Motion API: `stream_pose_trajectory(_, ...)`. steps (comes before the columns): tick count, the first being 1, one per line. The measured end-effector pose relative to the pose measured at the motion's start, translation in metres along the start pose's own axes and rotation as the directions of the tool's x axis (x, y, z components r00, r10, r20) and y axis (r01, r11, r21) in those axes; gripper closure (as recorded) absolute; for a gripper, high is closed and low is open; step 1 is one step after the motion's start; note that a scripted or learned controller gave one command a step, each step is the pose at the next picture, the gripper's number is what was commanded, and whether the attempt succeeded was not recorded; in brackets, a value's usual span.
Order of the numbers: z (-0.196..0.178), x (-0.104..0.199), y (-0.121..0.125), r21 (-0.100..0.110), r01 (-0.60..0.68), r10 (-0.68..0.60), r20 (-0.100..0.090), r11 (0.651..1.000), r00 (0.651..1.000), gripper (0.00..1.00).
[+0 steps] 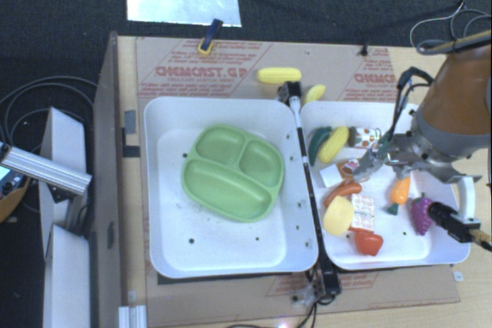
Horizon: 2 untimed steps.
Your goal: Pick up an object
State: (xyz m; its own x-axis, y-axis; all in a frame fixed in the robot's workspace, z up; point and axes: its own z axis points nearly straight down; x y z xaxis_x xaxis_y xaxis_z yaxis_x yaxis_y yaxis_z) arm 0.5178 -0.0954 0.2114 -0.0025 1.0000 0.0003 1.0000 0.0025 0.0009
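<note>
Two-finger metal claw point(367, 163) low in right white plastic bin point(384, 257); finger spread: cannot tell. Orange plastic carrot point(400, 191) just right; red-orange sausage point(340, 192) lower left.

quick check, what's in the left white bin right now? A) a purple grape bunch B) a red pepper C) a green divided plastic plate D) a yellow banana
C: the green divided plastic plate lies in the left shallow white bin, while the toy food pieces such as the purple grape bunch lie in the right shallow white bin.
</note>
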Motion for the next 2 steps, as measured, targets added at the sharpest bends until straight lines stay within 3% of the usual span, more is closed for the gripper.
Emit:
stream_pose_trajectory(1,0.105,-0.025,0.068,-0.005,0.0,0.0,-0.003,1.0,1.0,0.0)
stream_pose_trajectory(2,0.117,-0.001,0.124,0.02,-0.009,0.009,0.002,1.0,1.0,0.0)
